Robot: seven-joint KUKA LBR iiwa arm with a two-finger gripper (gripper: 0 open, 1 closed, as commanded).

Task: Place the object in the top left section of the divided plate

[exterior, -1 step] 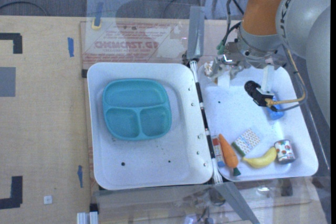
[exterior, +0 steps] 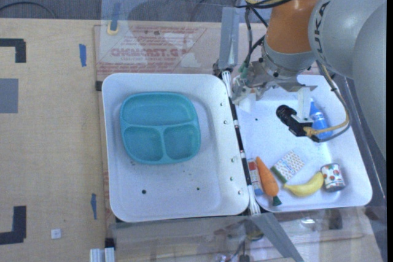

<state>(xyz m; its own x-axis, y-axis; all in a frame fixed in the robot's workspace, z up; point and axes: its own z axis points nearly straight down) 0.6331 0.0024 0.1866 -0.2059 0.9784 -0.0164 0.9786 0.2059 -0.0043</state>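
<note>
overhead, the gripper (exterior: 255,84) is seen at the right bin's (exterior: 350,150) upper left corner.
jaw state cannot be told. the plate (exterior: 161,127) lies in the left bin (exterior: 166,193); carrot (exterior: 266,176) and banana (exterior: 305,185) at lower right.

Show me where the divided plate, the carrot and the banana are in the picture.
divided plate (exterior: 161,127): camera view, on the ridge where its sections meet, in the left bin.
carrot (exterior: 266,176): camera view, middle of its orange body, in the right bin.
banana (exterior: 305,186): camera view, middle of its yellow curve.
</note>
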